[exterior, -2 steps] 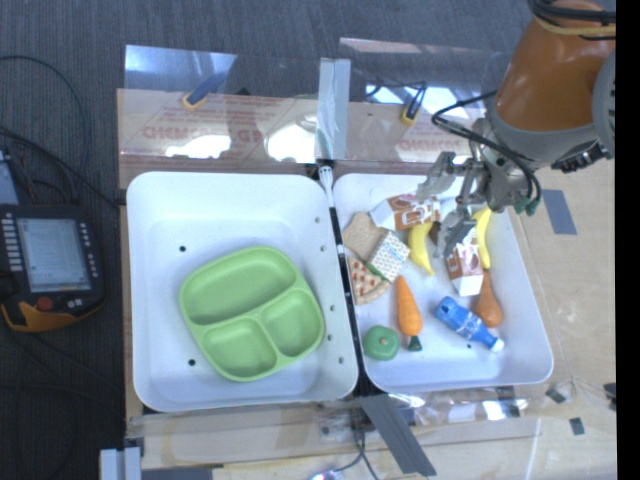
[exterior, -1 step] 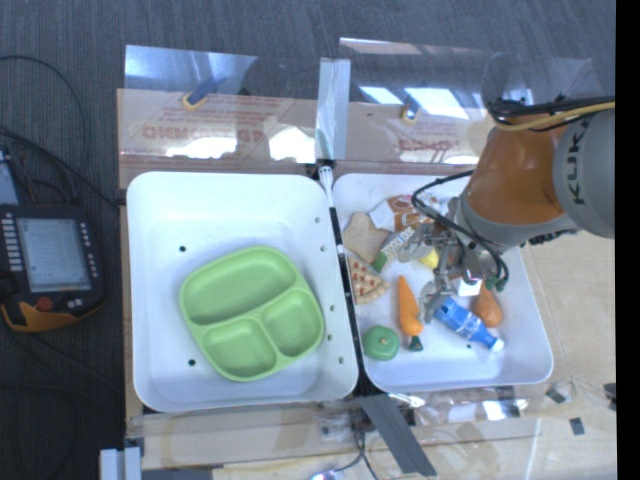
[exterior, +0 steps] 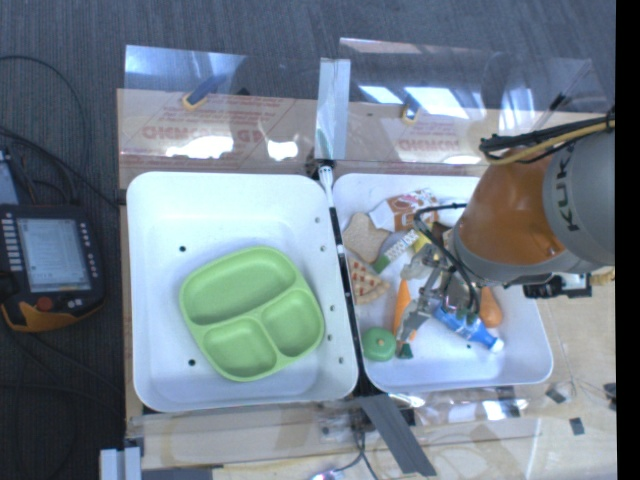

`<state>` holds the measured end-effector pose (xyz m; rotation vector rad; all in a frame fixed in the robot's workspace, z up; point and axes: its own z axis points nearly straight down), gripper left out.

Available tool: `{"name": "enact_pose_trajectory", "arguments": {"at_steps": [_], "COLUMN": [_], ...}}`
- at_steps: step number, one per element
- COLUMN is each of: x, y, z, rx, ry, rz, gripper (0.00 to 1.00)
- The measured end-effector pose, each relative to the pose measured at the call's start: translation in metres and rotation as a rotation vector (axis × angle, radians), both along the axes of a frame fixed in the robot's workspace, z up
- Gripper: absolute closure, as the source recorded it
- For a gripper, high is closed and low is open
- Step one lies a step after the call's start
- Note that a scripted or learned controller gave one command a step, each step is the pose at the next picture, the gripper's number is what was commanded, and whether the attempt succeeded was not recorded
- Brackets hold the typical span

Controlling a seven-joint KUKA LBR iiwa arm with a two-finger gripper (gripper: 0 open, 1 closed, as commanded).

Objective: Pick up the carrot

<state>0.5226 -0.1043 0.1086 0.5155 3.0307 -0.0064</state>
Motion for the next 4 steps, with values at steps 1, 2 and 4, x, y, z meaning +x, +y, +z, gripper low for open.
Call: {"name": "enact_pose_trajectory", "arguments": {"at_steps": [1, 2, 4], "x": [0.005, 0.017, -0.033], "y": [0.004, 0.006, -0.006], "z": [-0.001, -0.003, -0.017], "rx": [-0.002, 0.002, 0.014], "ry": [0.010, 0.038, 0.044], "rz": [0.091, 0.152, -0.075], "gripper": [0.00, 0.00, 0.00]}}
